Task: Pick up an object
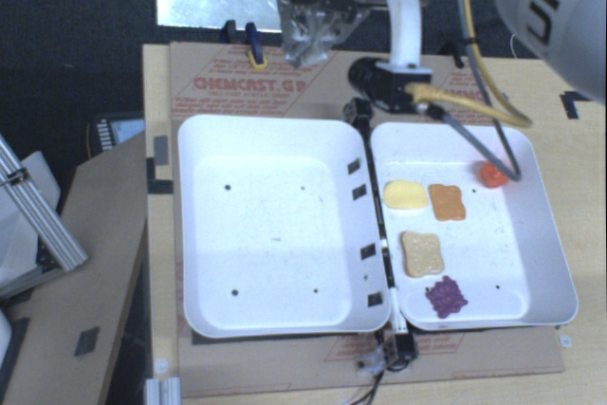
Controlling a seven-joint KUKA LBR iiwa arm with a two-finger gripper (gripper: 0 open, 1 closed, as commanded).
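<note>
bench: brown board (237, 85) under both bins
right bin (545, 270): small items
left bin (275, 223): white
gripper (305, 47): far, above board, grip state can't tell

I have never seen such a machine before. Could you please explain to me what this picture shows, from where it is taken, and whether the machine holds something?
The picture comes from one camera fixed above a bench, looking down at a slant. The big grey shape at the top right is a robot arm, reaching in from the right. Its gripper, the part meant to grasp things, hangs above the far edge of the bench, behind the bins; nothing can be seen in it.

On the bench stand two shallow white bins side by side. The right bin holds five small items: a yellow piece, an orange piece, a small red piece, a tan piece like a slice of bread and a purple cluster like grapes. The left bin sits beside it.
</note>
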